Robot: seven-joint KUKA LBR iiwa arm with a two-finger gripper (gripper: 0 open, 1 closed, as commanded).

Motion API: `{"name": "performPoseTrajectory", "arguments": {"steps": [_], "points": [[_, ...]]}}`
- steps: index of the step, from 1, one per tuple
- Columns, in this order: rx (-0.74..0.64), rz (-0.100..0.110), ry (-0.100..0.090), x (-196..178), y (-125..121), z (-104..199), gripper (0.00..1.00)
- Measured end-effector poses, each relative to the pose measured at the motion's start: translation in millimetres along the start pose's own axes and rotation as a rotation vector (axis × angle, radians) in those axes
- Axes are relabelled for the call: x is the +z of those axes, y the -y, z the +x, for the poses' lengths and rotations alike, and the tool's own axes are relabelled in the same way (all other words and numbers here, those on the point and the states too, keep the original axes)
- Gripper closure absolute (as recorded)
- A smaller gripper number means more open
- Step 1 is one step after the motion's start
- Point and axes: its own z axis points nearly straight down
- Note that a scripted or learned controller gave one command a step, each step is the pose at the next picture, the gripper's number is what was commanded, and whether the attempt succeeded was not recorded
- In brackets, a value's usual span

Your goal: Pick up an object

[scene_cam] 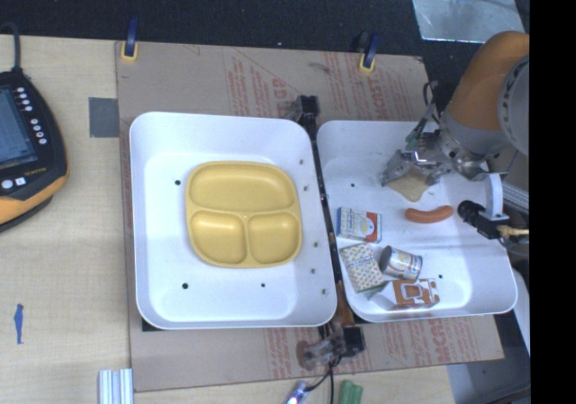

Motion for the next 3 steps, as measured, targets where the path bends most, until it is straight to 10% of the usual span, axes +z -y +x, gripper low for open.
{"name": "performPoseTrajectory", "arguments": {"steps": [1,2,3], "points": [[0.0,0.002,-0.002,1,-27,-27,0.0],[-0.003,0.005,-0.001,1,24,33,0.0],[-0.001,0.003,-0.002,1,-9,43,0.0]]}}
